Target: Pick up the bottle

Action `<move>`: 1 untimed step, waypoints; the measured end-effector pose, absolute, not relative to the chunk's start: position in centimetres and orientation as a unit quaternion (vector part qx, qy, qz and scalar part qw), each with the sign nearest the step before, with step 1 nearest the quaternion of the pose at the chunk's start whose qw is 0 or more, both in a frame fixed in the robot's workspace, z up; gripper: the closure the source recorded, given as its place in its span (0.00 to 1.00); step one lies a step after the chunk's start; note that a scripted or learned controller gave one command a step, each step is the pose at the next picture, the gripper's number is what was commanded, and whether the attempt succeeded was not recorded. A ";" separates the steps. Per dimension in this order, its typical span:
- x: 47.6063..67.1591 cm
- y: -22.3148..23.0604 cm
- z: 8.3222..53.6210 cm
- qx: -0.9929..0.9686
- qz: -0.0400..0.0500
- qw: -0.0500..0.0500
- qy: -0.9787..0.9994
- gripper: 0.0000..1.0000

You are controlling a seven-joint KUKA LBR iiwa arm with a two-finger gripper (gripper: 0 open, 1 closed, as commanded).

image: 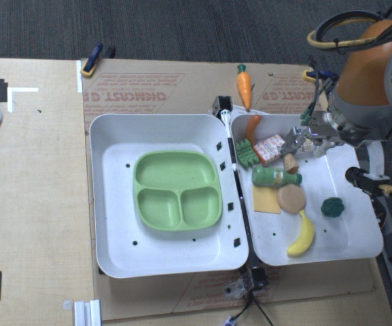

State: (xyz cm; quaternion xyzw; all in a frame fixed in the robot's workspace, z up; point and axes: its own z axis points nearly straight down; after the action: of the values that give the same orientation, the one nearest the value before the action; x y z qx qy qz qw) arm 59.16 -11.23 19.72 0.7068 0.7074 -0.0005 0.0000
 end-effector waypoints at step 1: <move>59.2 -11.3 20.7 0.707 -0.001 0.000 0.707 1.00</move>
State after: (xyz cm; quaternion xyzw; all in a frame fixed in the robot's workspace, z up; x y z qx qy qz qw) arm 59.20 -11.26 20.68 0.7068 0.7074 -0.0006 0.0005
